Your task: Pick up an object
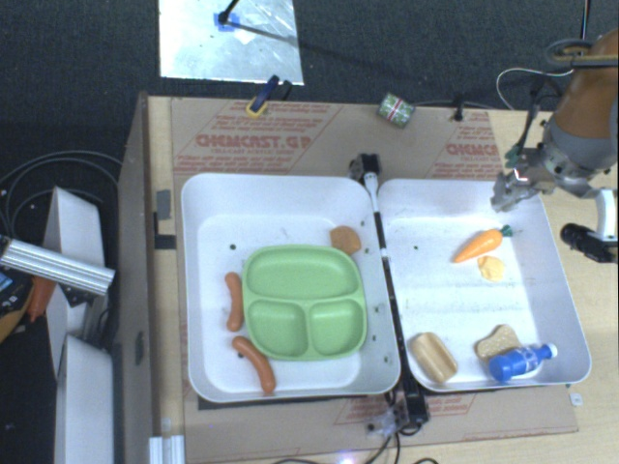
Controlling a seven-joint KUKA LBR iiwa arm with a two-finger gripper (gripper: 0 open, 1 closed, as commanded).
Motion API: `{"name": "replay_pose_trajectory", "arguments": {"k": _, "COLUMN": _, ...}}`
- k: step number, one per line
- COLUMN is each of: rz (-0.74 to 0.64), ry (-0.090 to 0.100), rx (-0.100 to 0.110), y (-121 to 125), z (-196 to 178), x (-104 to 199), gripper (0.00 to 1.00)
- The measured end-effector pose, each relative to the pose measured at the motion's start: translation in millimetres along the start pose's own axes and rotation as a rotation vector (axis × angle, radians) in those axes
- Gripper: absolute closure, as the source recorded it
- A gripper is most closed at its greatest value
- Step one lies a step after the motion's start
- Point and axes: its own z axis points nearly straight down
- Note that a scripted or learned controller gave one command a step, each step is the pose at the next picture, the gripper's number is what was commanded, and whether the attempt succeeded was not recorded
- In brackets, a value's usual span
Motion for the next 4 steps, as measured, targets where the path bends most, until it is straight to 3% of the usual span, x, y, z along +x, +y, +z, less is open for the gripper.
{"name": "replay_pose_trajectory", "arguments": {"k": 1, "rz": -0.001, "ry": 0.002, "rx": 0.002, "y": 0, "z": 1, "x": 1, "gripper": 0.0}}
{"name": "replay_pose_trajectory", "arguments": {"k": 2, "rz": 0.001, "ry": 0.002, "rx": 0.006, "y": -18, "z": 95, "x": -10, "gripper": 0.0}}
{"name": "replay_pose_trajectory", "arguments": {"k": 3, "rz": -0.001, "ry": 0.004, "rx": 0.004, "y": -58, "z": 93, "x": 33, "gripper": 0.0}}
{"name": "replay_pose_trajectory", "arguments": {"k": 4, "rz": -0.001, "ry": 0.003, "rx": 0.002, "y": -57, "z": 82, "x": 32, "gripper": 1.0}}
